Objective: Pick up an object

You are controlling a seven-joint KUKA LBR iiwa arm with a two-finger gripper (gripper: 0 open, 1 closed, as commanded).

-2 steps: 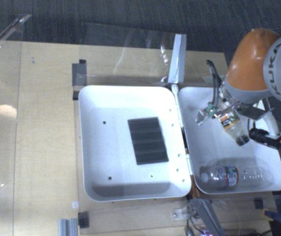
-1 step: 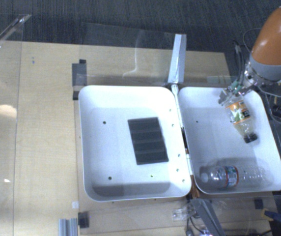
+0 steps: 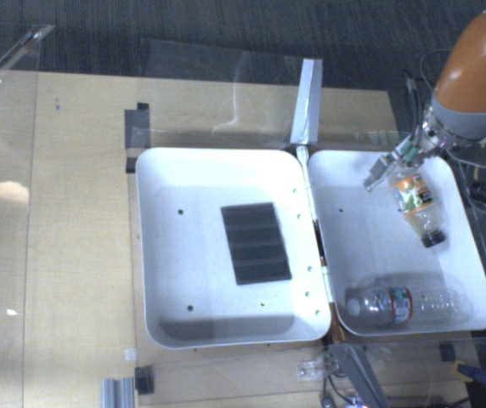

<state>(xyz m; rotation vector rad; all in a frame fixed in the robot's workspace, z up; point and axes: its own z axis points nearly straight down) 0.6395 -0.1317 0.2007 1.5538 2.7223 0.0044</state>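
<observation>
My gripper (image 3: 393,165) hangs over the far part of the right bin (image 3: 345,228), below the orange-banded wrist. A small clear bottle with an orange label (image 3: 414,201) lies tilted right below the gripper, with its base up against it and its black cap (image 3: 434,239) pointing to the front right. Whether the gripper grips the bottle or the bottle merely lies beside it cannot be made out. A larger clear bottle (image 3: 400,304) lies on its side along the right bin's front wall. A black ribbed slab (image 3: 256,243) lies flat in the middle of the left bin (image 3: 166,228).
A metal post (image 3: 307,100) stands at the back between the two bins. Clear panels stand at the left and behind the bins. Cables run along the right side by the arm.
</observation>
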